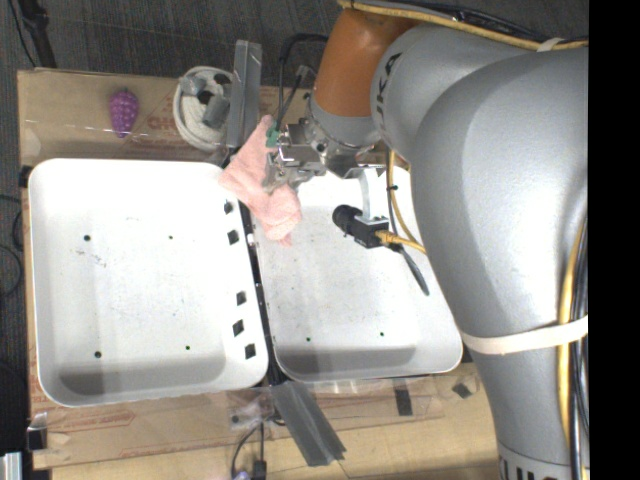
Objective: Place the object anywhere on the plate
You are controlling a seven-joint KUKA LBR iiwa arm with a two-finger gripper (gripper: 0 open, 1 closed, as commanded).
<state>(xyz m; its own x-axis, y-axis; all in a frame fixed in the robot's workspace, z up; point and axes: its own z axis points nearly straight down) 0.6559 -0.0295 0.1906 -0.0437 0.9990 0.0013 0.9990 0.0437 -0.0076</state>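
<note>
a purple grape-like cluster [123, 112] and a white coil [200, 106] sit on the bench [150, 423] behind the left bin [130, 278], well clear of the claw [285, 163]. a soft, crumpled pink cloth [262, 183] drapes over the divide between the bins at their far corner, touching the claw; whether it is pinched, i cannot tell. both smooth white bin floors lie broadly open, while the bulky grey arm [480, 198] overhangs the right bin [350, 298].

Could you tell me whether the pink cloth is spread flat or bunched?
Bunched: the pink cloth is crumpled, draped over the divide between both bins.
</note>
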